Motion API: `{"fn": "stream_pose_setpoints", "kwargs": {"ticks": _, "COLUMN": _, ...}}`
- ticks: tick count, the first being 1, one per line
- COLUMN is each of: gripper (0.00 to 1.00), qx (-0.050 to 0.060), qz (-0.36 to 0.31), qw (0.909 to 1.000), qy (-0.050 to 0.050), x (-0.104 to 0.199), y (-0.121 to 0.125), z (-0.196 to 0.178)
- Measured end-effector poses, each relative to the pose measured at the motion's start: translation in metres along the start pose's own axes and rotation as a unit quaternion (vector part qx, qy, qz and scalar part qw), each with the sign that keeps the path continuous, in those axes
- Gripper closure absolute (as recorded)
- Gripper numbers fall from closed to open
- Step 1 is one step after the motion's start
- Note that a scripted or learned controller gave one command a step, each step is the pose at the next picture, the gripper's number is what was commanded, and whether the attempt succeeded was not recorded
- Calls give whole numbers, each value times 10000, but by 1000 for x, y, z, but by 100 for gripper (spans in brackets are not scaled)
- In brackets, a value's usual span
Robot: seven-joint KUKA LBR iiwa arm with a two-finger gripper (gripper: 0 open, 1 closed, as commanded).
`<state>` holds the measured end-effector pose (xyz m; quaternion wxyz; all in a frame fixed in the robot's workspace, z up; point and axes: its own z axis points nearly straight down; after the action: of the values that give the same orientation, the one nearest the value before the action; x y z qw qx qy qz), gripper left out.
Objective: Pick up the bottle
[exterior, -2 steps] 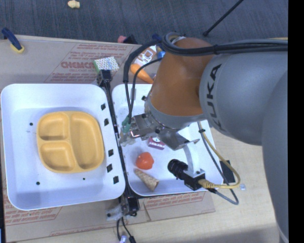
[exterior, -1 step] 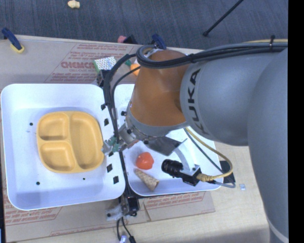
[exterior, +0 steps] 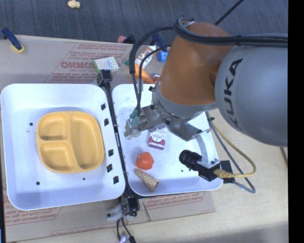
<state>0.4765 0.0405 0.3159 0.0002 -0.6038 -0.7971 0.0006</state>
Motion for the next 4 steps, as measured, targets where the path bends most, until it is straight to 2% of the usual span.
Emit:
{"fn": "stream_pose_setpoints", "kwargs": {"ticks": 1, "gripper": 100, "qx": 22, "qz": -1038, "qw": 9946, "qy": 8, "x": 24, "y": 6, "z": 109}}
{"fn": "stream_pose_setpoints", "kwargs": {"ticks": 2, "gripper": 100, "qx": -9, "qz": -849, "qw": 9964, "qy": -2, "x": 32, "y": 9, "z": -41}}
{"fn": "stream_pose_setpoints", "kwargs": {"ticks": 3, "gripper": 100, "qx": 15, "qz": -1966, "qw": 9805, "qy": 5, "x": 44, "y": 12, "z": 60}}
{"fn": "stream_pose_setpoints", "kwargs": {"ticks": 4, "gripper": 100, "qx": -8, "qz": -2480, "qw": 9688, "qy": -4, "x": 18, "y": 6, "z": 42}}
